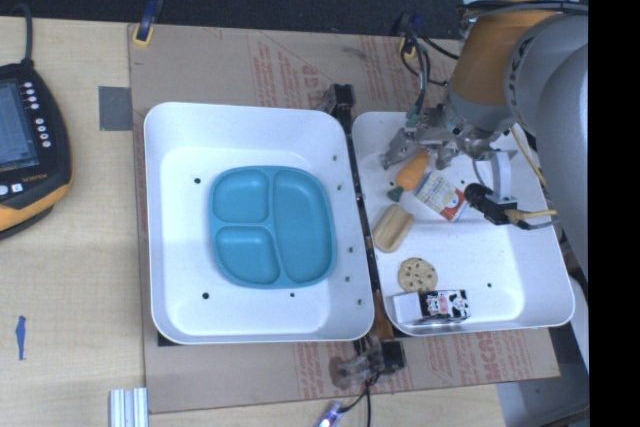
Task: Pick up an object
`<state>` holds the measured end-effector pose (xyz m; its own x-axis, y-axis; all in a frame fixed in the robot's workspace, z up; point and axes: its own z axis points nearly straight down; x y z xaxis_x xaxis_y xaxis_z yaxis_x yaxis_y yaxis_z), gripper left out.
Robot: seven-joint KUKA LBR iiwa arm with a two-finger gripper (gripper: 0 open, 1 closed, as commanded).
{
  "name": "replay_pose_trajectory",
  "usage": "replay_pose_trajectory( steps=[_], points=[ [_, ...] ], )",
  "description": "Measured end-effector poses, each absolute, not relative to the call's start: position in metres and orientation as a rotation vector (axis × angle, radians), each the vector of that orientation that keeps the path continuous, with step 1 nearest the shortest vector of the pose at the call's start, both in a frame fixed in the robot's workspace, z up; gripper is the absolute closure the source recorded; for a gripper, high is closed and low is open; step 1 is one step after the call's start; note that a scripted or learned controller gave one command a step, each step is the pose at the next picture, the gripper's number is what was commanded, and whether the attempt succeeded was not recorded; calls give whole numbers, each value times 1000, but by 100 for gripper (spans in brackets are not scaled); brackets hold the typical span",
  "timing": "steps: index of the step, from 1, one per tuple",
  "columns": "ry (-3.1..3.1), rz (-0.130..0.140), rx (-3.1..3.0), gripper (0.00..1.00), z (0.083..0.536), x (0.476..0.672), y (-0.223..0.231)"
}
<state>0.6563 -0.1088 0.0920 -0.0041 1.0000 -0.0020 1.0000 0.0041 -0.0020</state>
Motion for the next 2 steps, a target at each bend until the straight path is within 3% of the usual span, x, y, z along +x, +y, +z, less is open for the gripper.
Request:
replay_pose_trajectory(
  steps=[2],
  points=[
    [-2226,5,-2216,0,92,656,-107]
  ],
)
